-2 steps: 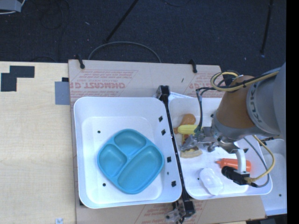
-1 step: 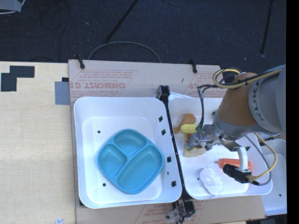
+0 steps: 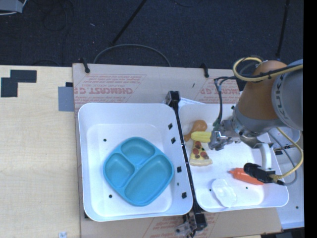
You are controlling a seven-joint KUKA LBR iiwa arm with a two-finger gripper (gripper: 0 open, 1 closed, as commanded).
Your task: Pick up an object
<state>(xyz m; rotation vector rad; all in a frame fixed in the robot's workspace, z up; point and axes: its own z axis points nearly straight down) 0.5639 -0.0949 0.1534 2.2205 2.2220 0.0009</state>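
My gripper hangs low over the right bin, at its left-middle. Just to its left lie a small yellow piece and a toy pizza slice, both close to the gripper tip. A brown rounded piece sits behind the yellow one. An orange carrot-like toy lies toward the bin's right front, and a white lumpy object rests near the front wall. Nothing shows between the gripper's tips.
The left bin holds a blue divided plate. A black divider separates the two bins. The grey arm with its orange band comes in over the right bin's back right corner.
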